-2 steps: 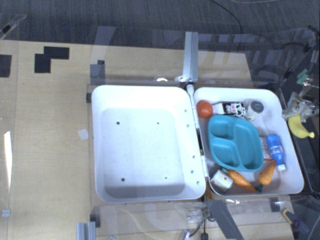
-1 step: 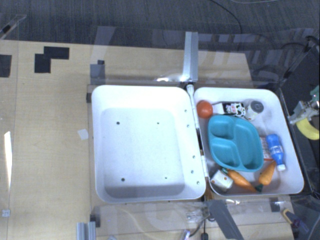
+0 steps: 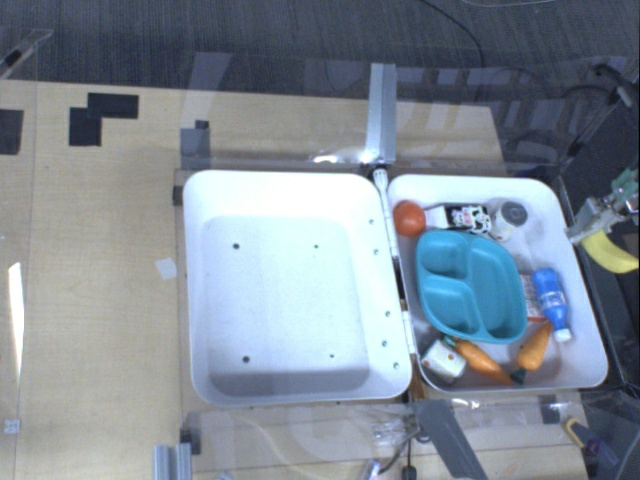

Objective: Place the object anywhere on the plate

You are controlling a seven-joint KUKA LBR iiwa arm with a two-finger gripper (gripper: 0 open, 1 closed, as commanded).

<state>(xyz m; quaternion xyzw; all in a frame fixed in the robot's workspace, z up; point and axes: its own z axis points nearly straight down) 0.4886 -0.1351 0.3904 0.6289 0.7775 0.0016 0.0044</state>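
Observation:
A teal divided plate (image 3: 470,286) lies in the middle of the right bin (image 3: 585,363). Around it are an orange-red ball (image 3: 408,218), a black-and-white item (image 3: 466,216), a grey round piece (image 3: 512,214), a blue bottle (image 3: 551,303), two carrots (image 3: 480,359) (image 3: 535,347) and a small white cup (image 3: 444,359). My gripper (image 3: 592,224) sits at the bin's right rim, at the far right of the camera view, above and right of the plate. A yellow object (image 3: 612,252) shows just below it; whether it is held I cannot tell.
The left bin (image 3: 200,298) adjoins the right one along a shared rim. A metal post (image 3: 382,108) rises behind the two bins. Cables and dark frame parts crowd the far right edge.

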